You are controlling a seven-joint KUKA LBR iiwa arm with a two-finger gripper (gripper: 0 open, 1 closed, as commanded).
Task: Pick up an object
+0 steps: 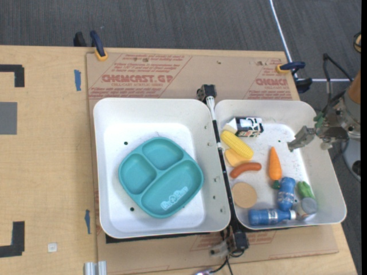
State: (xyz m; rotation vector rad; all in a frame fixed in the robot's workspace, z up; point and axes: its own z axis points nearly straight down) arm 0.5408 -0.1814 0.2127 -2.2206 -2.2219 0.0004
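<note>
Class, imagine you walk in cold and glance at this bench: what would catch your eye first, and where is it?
Most likely the teal divided plate, alone in the left bin. Next, the bright jumble in the right bin: a yellow corn cob near the top, an orange carrot mid-bin, blue bottles at the bottom. The gripper hangs at that bin's right rim.
</note>
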